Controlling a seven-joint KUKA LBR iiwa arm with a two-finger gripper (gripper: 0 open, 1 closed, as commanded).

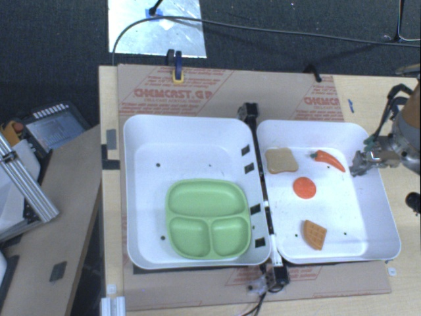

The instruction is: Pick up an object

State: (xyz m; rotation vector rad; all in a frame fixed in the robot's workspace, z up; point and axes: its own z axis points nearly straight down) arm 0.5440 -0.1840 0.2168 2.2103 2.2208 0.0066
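small orange carrot [328, 159] lies tilted in the right bin [378, 206].

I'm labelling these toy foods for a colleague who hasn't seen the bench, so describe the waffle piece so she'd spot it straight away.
Look at the right-hand white bin of the two. Four small toy foods lie in it, and the waffle piece is the one nearest the front edge. It is golden-brown with a grid pattern, unlike the flat red-orange disc behind it, the tan bread slice and the carrot at the back.
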